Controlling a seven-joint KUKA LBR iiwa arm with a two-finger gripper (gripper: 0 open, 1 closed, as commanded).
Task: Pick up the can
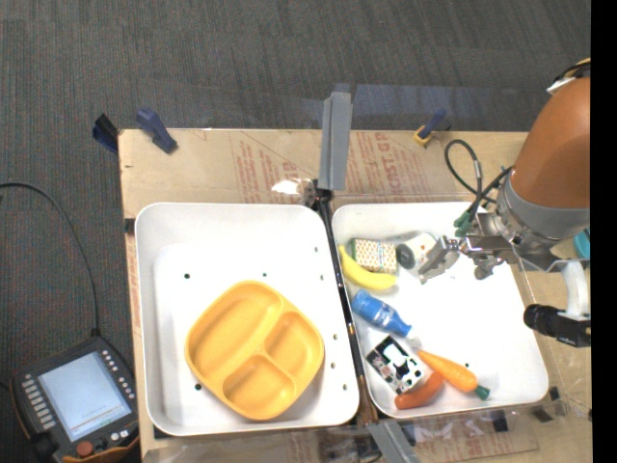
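While the can [385, 255] lies on its side at the far left of the right bin [501, 374], just behind the banana [368, 271], we judge that we are at the approach step, with no grasp made yet. Our gripper [445, 258] hangs just right of the can's pale end, low over the bin floor, and nothing sits between its fingers. How wide they stand we cannot tell, since from this slant they blur into the wrist hardware. The can seems to touch the banana along its near side, and the blue bottle [380, 313] lies a little nearer to us than the banana, so the space around the can is tight on that side. For the next move we would need to shift the gripper left until it is over the can's body, turn it so the fingers straddle the can across its width and not along its length, then descend and close. We see a risk that a finger lands on the banana or nudges the can toward the bin wall and sets it rolling.
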